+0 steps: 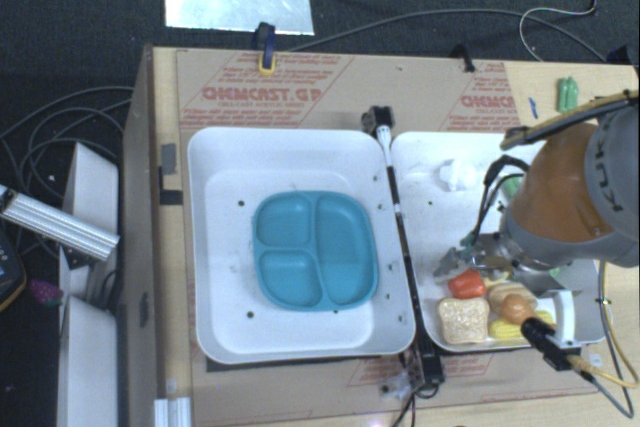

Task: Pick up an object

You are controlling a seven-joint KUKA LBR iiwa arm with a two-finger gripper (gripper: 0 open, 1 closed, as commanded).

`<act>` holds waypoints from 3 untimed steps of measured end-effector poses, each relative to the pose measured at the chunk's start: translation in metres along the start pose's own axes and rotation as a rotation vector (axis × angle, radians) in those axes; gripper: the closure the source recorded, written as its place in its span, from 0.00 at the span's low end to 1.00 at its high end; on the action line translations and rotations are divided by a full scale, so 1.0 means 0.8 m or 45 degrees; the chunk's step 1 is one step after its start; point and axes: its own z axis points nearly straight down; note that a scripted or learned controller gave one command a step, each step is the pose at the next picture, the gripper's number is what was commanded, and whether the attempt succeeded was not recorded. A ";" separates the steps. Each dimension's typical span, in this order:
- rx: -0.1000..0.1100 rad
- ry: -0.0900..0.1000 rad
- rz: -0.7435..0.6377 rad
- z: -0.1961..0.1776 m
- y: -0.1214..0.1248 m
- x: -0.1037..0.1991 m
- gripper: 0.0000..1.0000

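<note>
The right bin (425, 215) has a cluster of toy foods in its near corner. There is a red piece (466, 286), a beige grainy square (463, 320), a brown-orange rounded piece (513, 304) and a yellow piece (522, 331). My gripper (464, 262) hangs low over the bin, just behind the red piece and apparently touching its top edge. The arm's orange band (562, 190) rises behind it and hides the right part of the bin. A small white object (456, 177) lies near the bin's far side.
In the left bin (225, 165) lies a blue divided plate (315, 249). A dark bar (395, 205) runs along the rim between the two bins. A green item (568, 93) sits on the cardboard at the back right.
</note>
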 end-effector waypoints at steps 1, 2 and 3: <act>-0.015 -0.002 -0.002 -0.015 0.005 0.000 1.00; -0.005 -0.001 -0.005 -0.096 0.095 0.045 1.00; -0.002 -0.001 -0.004 -0.095 0.094 0.044 0.00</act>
